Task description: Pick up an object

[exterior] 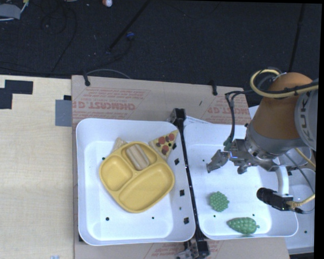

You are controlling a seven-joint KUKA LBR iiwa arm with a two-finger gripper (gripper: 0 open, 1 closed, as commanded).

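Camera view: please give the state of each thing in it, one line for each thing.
Yellow divided plate: upright, in the left bin, a tan piece in one compartment.
Pizza slice toy: flat, beside the plate's rim.
Round green object: lying loose in the right bin.
Long green object: lying loose.
End effector: over the right bin, holds nothing.

The grey arm with its orange band (283, 112) runs out past the right edge, and covers the far right part of the right-hand shallow white bin (243, 232); the yellow three-part plastic plate (137, 176) overlaps the lower edge of the toy pizza slice (166, 143); the tan ridged item (136, 155) lying in the plate is too blurred to identify.
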